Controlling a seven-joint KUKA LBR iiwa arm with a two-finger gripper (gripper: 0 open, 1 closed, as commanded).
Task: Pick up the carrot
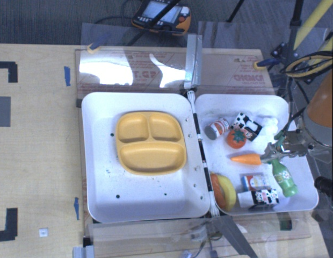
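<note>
Nearest the camera, along the front edge of the right bin (311, 198), lie a yellow banana (225, 190) with a red-orange piece against it, a small cow-patterned carton (259, 197) on its side, and a little box with a red label (252, 182). A green bottle (284, 179) lies tilted just beside them, toward the right wall.

Behind these, in the middle of the right bin, the carrot (246, 158) lies flat, its tip pointing left. The tool (275, 150) sits low at the carrot's thick right end, touching or nearly touching it; whether its fingers are spread or closed cannot be told, and the carrot is not seen between them.

Farther back rest a tomato (237, 138), a small can (217, 128) and a black-and-white cow toy (247, 125).

The left bin (96, 160) holds a yellow divided plate (151, 142).

Beyond the bins, past the table (32, 144), a handheld controller (161, 15) lies on the floor.
</note>
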